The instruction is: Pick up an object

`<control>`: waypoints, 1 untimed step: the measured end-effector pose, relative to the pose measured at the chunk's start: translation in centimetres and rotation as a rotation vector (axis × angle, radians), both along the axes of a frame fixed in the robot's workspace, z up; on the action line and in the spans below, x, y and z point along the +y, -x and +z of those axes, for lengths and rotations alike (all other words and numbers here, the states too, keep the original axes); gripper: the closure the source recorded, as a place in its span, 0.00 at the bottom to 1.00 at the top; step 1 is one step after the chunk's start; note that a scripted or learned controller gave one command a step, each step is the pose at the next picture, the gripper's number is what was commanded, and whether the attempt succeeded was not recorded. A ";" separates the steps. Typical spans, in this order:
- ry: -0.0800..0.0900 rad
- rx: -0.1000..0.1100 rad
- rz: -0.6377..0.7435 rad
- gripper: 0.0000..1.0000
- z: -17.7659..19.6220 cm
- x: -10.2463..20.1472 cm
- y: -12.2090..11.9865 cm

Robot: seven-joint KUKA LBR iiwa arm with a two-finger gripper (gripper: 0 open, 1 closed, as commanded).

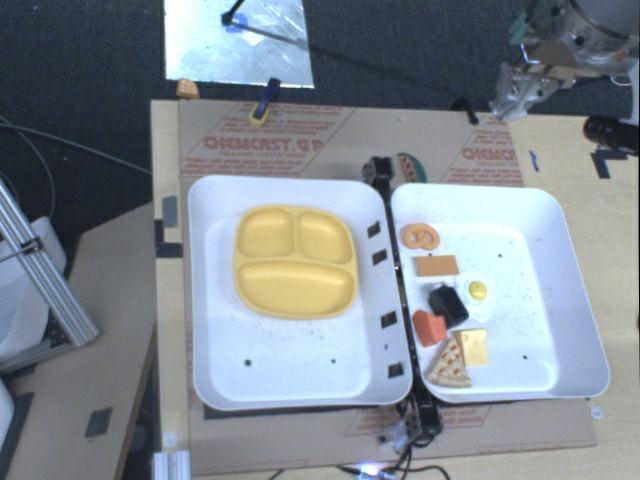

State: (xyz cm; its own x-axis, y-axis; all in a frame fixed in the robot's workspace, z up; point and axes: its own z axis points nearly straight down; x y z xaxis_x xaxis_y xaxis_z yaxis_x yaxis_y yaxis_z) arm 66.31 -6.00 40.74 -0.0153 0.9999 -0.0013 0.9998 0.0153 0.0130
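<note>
jaws (512, 96) hang above bench, beyond right bin (560, 268).

One fixed camera above the bench (330, 133), angled down (both bins (290, 383) framed).

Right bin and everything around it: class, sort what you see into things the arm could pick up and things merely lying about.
For the job:
claw
pretzel
brown block
black piece
fried egg
red block
pizza slice
yellow cheese square

Lying about:
yellow divided plate in the left bin
foil sheet
</note>
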 end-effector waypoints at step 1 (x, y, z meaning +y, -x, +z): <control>0.001 -0.003 0.004 1.00 1.1 0.0 -0.1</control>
State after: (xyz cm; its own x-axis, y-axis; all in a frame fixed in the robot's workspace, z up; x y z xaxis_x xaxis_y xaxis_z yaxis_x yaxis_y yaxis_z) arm 66.37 -5.96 41.87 -0.0192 0.9998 -0.0020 0.9997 0.0192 0.0163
